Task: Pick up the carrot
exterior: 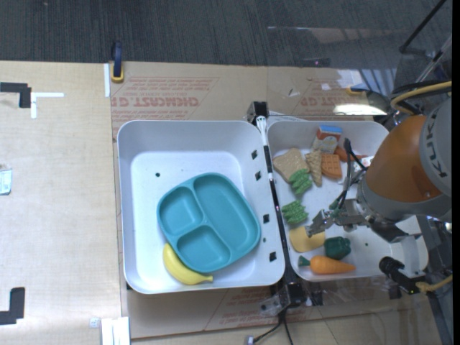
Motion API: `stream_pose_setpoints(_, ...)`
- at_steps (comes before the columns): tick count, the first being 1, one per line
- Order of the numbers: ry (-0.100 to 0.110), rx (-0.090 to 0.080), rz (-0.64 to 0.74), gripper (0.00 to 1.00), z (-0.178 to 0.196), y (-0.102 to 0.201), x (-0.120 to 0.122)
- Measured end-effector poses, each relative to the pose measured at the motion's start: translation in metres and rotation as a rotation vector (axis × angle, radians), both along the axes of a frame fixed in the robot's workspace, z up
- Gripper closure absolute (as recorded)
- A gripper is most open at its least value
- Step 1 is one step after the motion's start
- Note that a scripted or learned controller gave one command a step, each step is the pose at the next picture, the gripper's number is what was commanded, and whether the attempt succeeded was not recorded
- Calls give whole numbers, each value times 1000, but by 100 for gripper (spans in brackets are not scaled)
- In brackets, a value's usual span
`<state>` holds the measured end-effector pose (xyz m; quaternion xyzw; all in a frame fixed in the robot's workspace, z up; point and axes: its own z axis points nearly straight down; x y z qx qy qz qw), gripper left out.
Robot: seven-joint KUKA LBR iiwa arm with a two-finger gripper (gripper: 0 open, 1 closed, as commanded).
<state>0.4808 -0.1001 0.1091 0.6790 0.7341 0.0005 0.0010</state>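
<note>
The carrot (333,266) is orange with a small green top and lies flat at the near edge of the right bin (374,131). My gripper (317,226) hovers a little beyond it and to its left, over a yellow wedge (305,241). The grey arm with its orange band (402,165) reaches in from the right and hides the bin's right part. Nothing shows between the carrot and the gripper but the yellow wedge and a dark green vegetable (337,247).
The right bin also holds a green pea pod (294,211), another green piece (301,182), a bread slice (290,164), a waffle-like orange piece (330,166) and a small box (329,134). The left bin (136,192) holds a teal divided plate (208,221) and a banana (181,266).
</note>
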Motion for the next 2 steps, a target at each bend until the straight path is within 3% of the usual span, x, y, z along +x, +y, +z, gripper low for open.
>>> stream_pose_setpoints(1,4,2,365,0,-18,-3,-3)
stream_pose_setpoints(2,1,0,360,100,-9,-4,-1)
